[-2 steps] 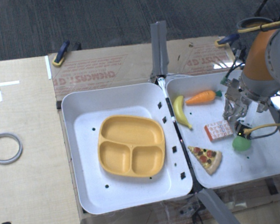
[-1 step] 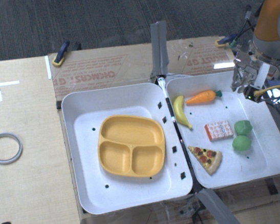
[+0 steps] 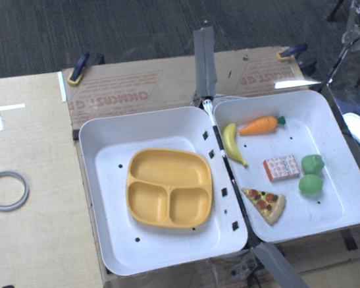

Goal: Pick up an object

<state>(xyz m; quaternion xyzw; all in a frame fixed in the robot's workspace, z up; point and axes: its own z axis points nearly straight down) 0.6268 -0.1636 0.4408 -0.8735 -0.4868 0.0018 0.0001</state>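
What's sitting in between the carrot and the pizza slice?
In the camera view, the small red-and-white box lies between the carrot and the pizza slice, in the right bin.

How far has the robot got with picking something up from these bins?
Nothing looks done yet. The banana, carrot, pizza slice, small box and green pieces all lie in the right bin; nothing is in hand. The whole pick remains.
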